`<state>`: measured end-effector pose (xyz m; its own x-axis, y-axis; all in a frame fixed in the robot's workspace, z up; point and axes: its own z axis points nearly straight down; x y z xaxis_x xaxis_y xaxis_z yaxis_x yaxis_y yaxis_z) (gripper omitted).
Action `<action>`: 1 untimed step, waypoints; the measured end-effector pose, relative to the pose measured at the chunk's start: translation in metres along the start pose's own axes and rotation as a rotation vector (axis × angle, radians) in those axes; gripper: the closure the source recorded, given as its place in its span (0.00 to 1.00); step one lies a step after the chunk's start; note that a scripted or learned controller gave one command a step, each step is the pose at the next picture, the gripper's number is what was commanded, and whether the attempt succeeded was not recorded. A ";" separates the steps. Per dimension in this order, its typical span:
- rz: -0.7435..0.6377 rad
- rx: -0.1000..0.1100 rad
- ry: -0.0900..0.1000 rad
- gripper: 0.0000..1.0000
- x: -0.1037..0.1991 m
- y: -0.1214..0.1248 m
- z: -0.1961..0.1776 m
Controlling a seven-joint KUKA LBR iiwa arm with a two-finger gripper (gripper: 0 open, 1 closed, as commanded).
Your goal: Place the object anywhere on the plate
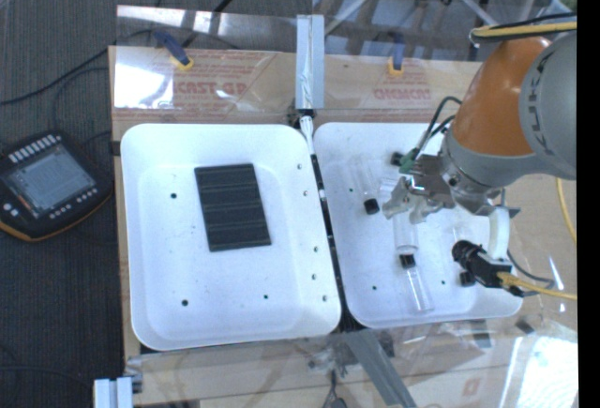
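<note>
- My jaws hang over the right bin, near its middle; open or closed, I cannot tell.
- The plate lies in the left bin, bare floor around it.
- The syringe lies just below my jaws.

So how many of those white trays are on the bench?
2. One white tray sits on the left with a dark ridged plate in it; the other tray is beside it on the right, under the arm's gripper.
</note>
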<state>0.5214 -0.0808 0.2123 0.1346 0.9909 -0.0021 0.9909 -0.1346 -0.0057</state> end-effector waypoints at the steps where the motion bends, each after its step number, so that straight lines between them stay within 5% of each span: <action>1: -0.240 0.000 0.001 1.00 0.066 0.039 0.031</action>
<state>0.5686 -0.0202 0.1805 -0.1048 0.9945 0.0000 0.9945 0.1048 -0.0063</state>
